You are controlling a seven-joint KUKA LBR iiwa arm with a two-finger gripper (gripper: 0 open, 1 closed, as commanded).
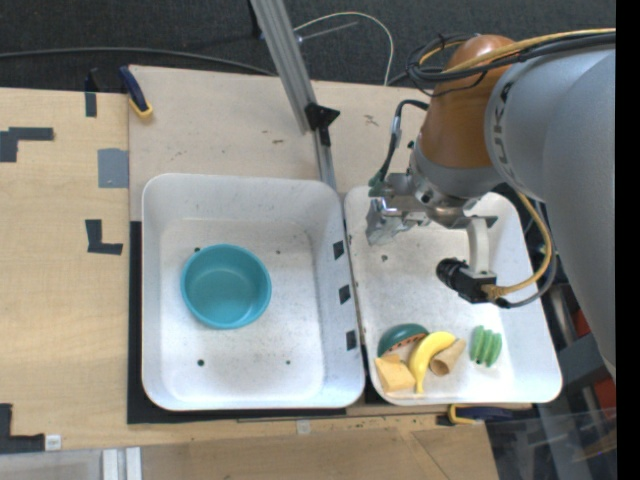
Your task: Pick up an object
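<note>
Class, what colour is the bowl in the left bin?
Teal blue; the bowl shows best in the camera view.

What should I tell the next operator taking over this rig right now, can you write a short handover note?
Gripper: over the upper left part of the right bin, with nothing seen between its fingers; I can't tell whether they are open or shut.
Objects: a banana, a green piece, a tan block and a dark green rounded item are clustered at the near end of the right bin. A teal bowl sits in the left bin.
Done: nothing picked up yet.
Left: lower onto one object, grip it and lift it.
</note>
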